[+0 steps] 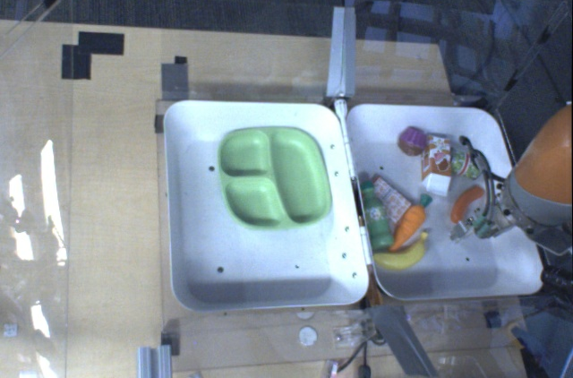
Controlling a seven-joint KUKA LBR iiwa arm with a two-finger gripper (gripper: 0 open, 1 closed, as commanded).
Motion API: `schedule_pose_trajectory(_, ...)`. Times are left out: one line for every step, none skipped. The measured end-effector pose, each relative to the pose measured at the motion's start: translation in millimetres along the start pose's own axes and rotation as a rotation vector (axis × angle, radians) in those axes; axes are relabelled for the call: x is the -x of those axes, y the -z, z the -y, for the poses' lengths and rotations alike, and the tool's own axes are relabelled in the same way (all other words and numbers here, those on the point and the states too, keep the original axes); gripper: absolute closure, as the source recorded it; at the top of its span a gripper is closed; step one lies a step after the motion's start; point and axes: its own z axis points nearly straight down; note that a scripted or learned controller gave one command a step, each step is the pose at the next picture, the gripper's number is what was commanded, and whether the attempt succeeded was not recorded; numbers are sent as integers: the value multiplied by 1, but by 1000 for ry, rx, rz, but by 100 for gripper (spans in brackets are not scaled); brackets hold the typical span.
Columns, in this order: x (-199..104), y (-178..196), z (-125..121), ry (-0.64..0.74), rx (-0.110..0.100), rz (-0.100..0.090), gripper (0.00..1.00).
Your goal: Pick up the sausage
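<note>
In the camera view, the small orange-red plastic toy sausage (465,203) lies flat on the floor of the right white bin (448,273), at about three o'clock from the bin's middle, with the tool (474,227) just beside it at five o'clock; I cannot tell the state of the tool. The sausage is probably light, stiff and a little slippery, so I would take it across its short width, at the middle of its length.

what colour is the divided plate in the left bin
Light green plate, clearest in the camera view.
</note>
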Motion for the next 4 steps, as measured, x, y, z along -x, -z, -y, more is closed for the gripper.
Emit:
schedule_pose_trajectory(-5, 45, -1, -312, -3, 1, 100)
schedule_pose_trajectory(-7, 65, -2, -356, -2, 2, 100)
schedule_pose_trajectory(9, 57, 5, -474, -5, 0, 100)
schedule_pose_trajectory(-3, 17, 2, -534, -8, -2, 100)
